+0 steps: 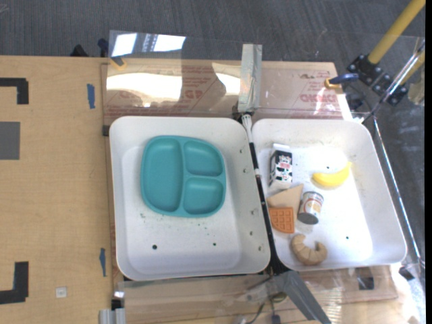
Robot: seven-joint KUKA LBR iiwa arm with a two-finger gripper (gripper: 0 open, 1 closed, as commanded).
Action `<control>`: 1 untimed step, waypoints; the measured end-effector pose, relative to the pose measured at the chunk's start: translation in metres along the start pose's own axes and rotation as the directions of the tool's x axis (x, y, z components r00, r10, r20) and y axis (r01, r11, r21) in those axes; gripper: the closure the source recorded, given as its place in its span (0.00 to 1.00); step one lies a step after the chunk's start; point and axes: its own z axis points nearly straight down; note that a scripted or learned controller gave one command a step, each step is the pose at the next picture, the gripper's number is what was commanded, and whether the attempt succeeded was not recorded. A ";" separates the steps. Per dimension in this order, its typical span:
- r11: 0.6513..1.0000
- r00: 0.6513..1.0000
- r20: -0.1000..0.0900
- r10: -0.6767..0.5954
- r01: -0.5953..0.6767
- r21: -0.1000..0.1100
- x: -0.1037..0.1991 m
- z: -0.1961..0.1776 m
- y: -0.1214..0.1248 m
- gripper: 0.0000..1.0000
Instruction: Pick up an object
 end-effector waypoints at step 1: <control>0.931 0.931 0.003 0.366 -0.366 0.000 -0.029 -0.007 0.005 1.00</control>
